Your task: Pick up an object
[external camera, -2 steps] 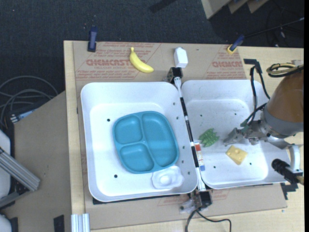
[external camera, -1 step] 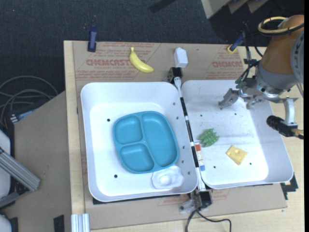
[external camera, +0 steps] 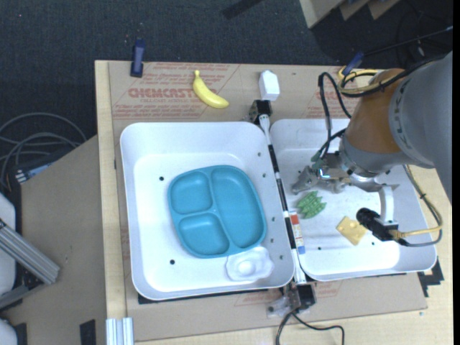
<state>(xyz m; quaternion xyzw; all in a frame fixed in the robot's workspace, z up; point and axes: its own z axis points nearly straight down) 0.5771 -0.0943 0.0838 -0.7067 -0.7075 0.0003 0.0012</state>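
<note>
Camera view: small green leafy plastic toy [external camera: 311,205] lies in right white bin [external camera: 374,264], centre-right of frame. Gripper [external camera: 310,181] hovers just above it; finger state: cannot tell. Toy looks light, bumpy, slightly soft. Judgement: pinch across its narrow middle.

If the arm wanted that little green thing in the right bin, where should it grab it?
Probably from straight above, fingers closing across the middle of the green thing. It lies low and bumpy on the floor of the right bin, with bare floor around it and the yellow piece apart from it, so nothing crowds a top-down grip. The gripper hangs just above it.
</note>
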